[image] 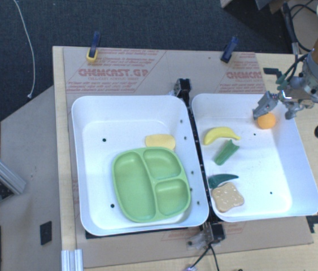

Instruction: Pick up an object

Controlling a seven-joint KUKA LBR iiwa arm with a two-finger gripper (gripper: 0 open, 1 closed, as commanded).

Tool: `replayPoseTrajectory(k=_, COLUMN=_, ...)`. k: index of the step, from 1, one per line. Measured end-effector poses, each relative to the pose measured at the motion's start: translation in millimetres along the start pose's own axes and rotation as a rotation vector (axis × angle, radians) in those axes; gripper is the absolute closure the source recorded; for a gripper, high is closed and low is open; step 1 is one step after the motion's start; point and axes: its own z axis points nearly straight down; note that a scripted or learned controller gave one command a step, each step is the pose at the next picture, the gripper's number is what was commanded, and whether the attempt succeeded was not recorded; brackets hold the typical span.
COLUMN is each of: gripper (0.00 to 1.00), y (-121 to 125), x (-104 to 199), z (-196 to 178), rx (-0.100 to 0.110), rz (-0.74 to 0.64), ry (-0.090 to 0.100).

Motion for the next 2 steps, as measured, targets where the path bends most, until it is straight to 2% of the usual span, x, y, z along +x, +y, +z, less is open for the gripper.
replayPoseTrajectory(k=1, gripper=0.00, y=-3, x=-1, z=43, rx=0.006, rz=0.000, ry=0.001)
replayPoseTrajectory(k=2, gripper=0.00, y=-5, x=4, z=107, rx=0.006, rz=0.000, ry=0.002)
